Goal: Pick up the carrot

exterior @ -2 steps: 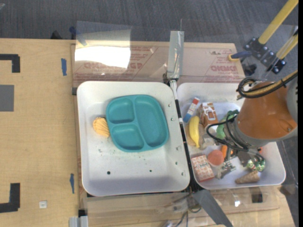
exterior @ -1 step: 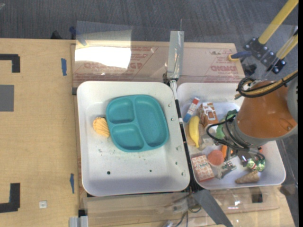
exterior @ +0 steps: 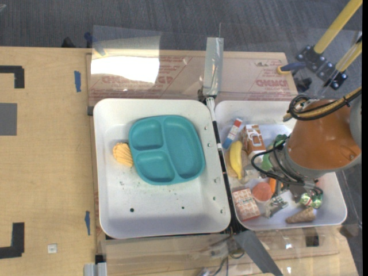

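The arm's orange band (exterior: 319,140) hides much of the right bin (exterior: 339,209). The pincer (exterior: 280,195) is low among clutter beside the orange carrot (exterior: 263,191); its grip cannot be told.

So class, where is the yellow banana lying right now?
The yellow banana lies in the right white bin, near its left wall, just left of the small orange-brown carton and above the pink patterned box.

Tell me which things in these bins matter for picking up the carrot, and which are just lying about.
Part of the job:
carrot, orange, in the right bin
end effector, low over that bin beside the carrot

Just lying about:
banana
small carton
pink box
teal divided plate in the left bin
yellow shell-shaped piece at the plate's edge
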`<control>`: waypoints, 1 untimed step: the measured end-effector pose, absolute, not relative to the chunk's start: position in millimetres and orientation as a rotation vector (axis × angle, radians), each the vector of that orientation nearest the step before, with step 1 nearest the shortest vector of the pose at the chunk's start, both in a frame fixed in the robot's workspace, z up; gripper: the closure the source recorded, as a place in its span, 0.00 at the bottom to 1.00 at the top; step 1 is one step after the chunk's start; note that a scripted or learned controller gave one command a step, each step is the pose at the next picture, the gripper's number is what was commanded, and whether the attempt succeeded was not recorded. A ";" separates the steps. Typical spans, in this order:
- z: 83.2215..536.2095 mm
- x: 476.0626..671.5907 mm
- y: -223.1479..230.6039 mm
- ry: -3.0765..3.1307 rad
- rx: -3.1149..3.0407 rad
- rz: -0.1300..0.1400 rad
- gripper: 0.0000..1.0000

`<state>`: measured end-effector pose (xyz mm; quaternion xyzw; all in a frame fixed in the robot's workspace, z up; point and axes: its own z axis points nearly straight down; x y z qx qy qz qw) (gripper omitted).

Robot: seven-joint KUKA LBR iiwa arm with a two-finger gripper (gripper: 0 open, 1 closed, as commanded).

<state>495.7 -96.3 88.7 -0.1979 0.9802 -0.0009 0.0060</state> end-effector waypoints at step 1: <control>88.5 492.1 -103.8 3.065 -0.640 -0.001 0.00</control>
